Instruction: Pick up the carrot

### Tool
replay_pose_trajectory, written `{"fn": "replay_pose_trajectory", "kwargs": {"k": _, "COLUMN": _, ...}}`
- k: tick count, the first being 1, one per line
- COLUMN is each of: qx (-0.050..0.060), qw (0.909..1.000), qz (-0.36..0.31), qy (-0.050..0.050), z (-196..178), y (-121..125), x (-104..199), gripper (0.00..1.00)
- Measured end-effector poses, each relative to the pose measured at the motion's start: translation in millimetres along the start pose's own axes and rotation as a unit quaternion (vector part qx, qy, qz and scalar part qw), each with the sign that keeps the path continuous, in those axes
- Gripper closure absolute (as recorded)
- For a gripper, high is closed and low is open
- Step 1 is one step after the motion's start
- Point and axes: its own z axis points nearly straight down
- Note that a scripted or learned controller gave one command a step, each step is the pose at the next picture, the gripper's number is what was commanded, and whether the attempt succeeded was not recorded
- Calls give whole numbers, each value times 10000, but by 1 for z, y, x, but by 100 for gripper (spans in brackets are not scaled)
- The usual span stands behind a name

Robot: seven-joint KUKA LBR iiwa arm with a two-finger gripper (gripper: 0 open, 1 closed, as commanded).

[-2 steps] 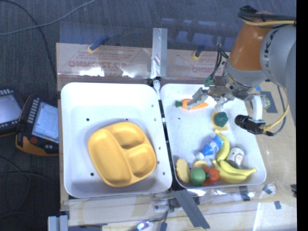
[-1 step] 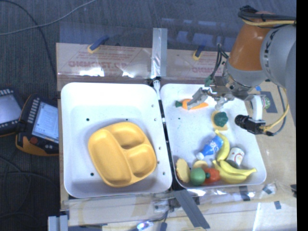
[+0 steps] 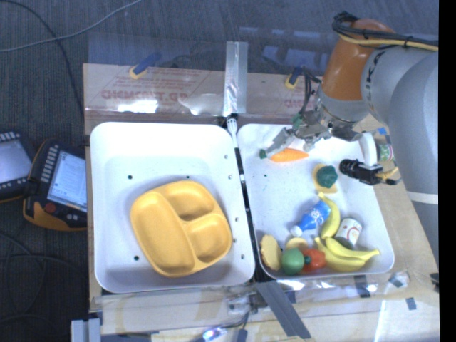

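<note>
Bananas (image 3: 342, 251) at front, claw (image 3: 308, 135) just above carrot (image 3: 288, 155).

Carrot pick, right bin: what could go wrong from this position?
1. The orange carrot with green top lies flat close to the far wall of the right white bin; the gripper, just above it, might scrape that wall or only nudge the carrot.
2. Its tapered shape could slip out sideways as the grip closes.
</note>
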Motion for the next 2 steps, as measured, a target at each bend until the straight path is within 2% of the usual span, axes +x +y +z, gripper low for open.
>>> {"fn": "replay_pose_trajectory", "kwargs": {"k": 1, "qx": -7, "qw": 9981, "qz": 621, "qy": 11, "z": -38, "y": 11, "x": 22, "gripper": 0}}
{"fn": "replay_pose_trajectory", "kwargs": {"k": 2, "qx": -14, "qw": 10000, "qz": 11, "qy": 13, "z": 52, "y": 2, "x": -20, "gripper": 0}}
